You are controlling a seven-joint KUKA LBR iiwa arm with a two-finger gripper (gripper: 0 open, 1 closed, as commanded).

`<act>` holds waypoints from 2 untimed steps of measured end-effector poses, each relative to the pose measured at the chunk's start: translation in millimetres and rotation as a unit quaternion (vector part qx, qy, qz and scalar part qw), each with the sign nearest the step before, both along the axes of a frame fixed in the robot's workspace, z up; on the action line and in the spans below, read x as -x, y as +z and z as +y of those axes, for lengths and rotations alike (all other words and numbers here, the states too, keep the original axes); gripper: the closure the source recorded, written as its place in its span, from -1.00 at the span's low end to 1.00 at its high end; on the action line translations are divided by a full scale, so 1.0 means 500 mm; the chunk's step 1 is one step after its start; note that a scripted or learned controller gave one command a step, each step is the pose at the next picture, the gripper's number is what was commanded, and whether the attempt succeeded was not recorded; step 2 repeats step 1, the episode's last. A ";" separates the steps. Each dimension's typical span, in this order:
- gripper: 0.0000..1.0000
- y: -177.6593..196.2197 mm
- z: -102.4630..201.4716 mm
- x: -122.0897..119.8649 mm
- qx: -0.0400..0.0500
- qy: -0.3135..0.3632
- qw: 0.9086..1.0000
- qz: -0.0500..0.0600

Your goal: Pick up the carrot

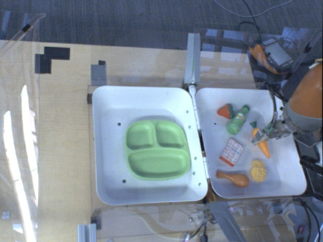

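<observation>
The carrot (263,147) is small and orange with a green top, and it lies slanted in the right part of the right bin (290,185). My gripper (271,131) reaches in from the right and sits low over the carrot's upper half, partly covering it. I cannot see whether it touches the carrot. The arm's orange band (309,92) is above the bin's right rim.
The right bin also holds a red-orange piece of toy food (224,111), a green bottle (237,120), a red and white box (231,152), a drumstick (233,177) and a corn cob (258,171). A green divided plate (157,149) lies in the left bin (108,135). Cables run behind the bins.
</observation>
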State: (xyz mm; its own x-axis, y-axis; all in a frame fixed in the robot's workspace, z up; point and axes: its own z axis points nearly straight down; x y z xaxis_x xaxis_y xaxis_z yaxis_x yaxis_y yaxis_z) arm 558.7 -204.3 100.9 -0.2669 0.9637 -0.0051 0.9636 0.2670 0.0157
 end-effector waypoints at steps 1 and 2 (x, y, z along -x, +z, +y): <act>1.00 0.174 0.059 0.085 -0.002 -0.180 0.984 0.005; 1.00 0.174 0.059 0.085 -0.002 -0.180 0.984 0.005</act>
